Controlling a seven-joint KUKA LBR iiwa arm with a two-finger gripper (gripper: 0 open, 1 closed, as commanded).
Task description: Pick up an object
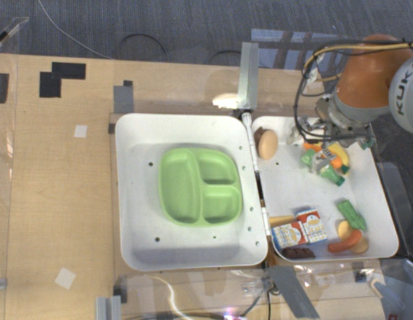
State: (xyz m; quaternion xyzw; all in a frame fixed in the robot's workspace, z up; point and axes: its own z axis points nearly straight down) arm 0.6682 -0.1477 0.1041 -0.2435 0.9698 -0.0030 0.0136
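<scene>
My gripper [331, 145] hangs over the back of the right bin [386, 212], under the orange wrist band. It sits right above a small heap of toy food [328, 163] in orange, yellow and green. A tan egg-shaped piece [267, 143] lies at the bin's back left. Near the front are a small carton [300, 230], a green pickle [352, 215], a red sausage [344, 243], a yellow piece [344, 229] and a dark brown bar [299, 251]. The wrist hides the fingers.
The left bin [136, 239] bears a green divided plate [199, 185] in its middle. A metal post [248, 72] stands behind the seam between the bins. Cables [306, 99] loop beside the wrist. Wooden bench lies to the left.
</scene>
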